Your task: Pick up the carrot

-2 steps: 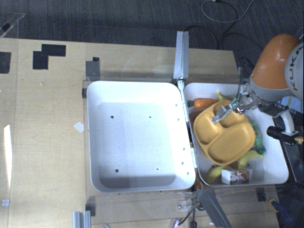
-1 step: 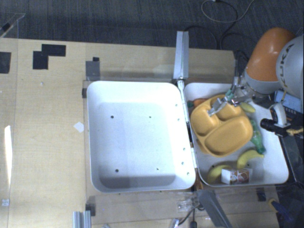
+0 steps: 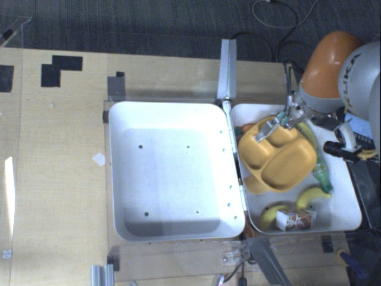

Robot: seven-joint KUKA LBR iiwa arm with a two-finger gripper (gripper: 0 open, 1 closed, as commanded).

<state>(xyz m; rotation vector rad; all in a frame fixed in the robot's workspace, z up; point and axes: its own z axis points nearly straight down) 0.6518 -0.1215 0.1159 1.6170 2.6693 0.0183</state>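
Tray (image 3: 280,159), bananas (image 3: 312,196), carton (image 3: 294,220) in right bin (image 3: 351,213); left bin (image 3: 172,171) beside.

Left bin (image 3: 172,219): white, shallow, a few dark dots on its floor, well left of the fingers.
Right bin (image 3: 351,210): white, beneath the fingers.
Yellow divided tray (image 3: 283,159): tilted in the right bin, its upper edge just under the fingers.
Banana (image 3: 311,196): below the tray, nearer the camera than the fingers.
Small carton (image 3: 294,220): red and white, at the right bin's near edge.
Green bottle (image 3: 321,176): right of the tray, partly hidden.
Cable (image 3: 280,11): looping on dark floor, far beyond the fingers.
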